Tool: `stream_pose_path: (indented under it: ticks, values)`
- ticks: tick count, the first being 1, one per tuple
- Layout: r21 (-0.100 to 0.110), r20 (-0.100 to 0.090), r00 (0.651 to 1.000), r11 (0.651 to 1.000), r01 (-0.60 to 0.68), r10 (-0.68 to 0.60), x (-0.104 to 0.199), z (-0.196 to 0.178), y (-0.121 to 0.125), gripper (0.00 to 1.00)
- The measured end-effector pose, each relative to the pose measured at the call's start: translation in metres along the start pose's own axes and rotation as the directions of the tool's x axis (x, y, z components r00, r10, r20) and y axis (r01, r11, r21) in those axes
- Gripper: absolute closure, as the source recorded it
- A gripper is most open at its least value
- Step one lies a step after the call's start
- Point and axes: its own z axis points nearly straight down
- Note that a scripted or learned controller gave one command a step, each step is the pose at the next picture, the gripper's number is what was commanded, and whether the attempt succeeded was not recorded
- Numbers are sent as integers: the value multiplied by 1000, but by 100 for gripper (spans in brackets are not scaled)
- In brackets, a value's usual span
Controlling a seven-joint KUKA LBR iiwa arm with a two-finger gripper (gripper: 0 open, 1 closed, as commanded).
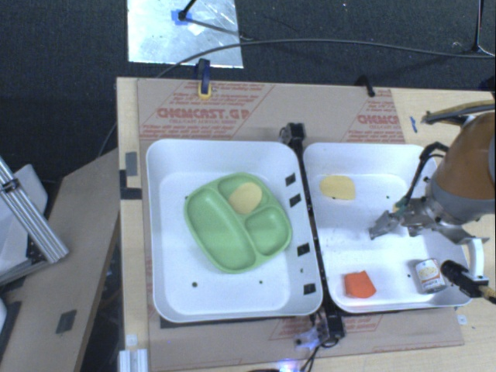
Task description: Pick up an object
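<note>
Three items lay in the right bin; the tool hovered among them, its state unclear. Next: descend onto the orange block.

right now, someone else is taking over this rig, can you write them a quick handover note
Gripper: low over the right bin, near its middle, nothing seen between its fingers. I cannot tell whether it is open or shut.

Right bin: a pale yellow piece near the far left corner, an orange block at the near edge, a small can near the right corner.

Left bin: a green divided tray with a yellow piece in its far compartment.

Done: nothing lifted so far, judging by how things lie.

Left: grasp one object and raise it. The orange block and pale yellow piece look nearest.
</note>
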Motion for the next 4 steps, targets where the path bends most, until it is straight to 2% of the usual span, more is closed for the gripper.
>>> stream_pose_path:
  ticks: [1,2,3,4]
  values:
    - [-4,3,1000,1000,0,0,-1,-13,1,100]
    - [-7,3,1000,1000,3,-3,2,-76,4,100]
    - [-6,2,1000,1000,4,-4,2,-120,5,100]
    - [-1,0,1000,1000,7,-7,48,-112,0,100]
